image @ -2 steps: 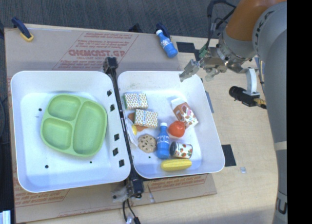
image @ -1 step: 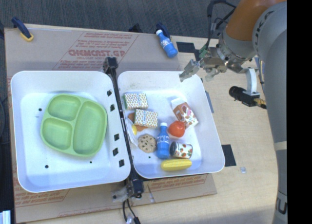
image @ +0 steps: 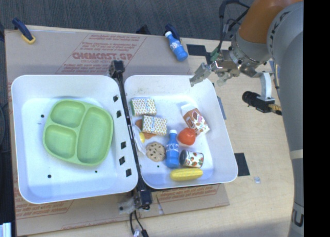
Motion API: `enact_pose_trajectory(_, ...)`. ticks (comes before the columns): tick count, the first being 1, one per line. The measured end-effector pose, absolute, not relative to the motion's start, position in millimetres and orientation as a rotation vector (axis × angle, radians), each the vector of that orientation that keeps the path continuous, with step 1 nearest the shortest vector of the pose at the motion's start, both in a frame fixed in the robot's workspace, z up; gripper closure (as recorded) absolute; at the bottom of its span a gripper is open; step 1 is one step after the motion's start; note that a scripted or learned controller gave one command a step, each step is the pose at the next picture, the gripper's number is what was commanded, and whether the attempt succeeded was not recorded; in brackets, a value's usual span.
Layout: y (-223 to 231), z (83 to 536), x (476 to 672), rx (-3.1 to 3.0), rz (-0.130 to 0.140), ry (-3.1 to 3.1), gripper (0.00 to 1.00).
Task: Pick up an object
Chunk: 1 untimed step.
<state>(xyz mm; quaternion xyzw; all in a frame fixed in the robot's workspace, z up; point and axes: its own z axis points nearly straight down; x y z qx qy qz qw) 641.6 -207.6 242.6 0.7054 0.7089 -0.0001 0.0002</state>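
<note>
The right bin [image: 219, 128] holds several small things: two patterned boxes [image: 143, 106] [image: 154, 125], a red and white carton [image: 196, 121], a red tomato [image: 187, 137], a blue bottle [image: 172, 150], a cookie [image: 154, 151], a small can [image: 192, 158] and a yellow banana [image: 186, 174]. My gripper [image: 210, 74] hangs above the bin's far right corner, clear of all of them. It is open, with nothing between its fingers.
A green divided plate [image: 78, 132] lies in the left bin [image: 20, 128]. A blue clamp [image: 177, 45] sits on the cardboard behind the right bin, another blue clamp [image: 23, 30] at the far left. A black divider [image: 124, 122] runs between the bins.
</note>
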Motion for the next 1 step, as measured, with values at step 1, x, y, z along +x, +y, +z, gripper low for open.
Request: enact_pose_trajectory(1, -207.6, 242.6, 641.6, 2.216, 0.0, 2.227, 0.0)
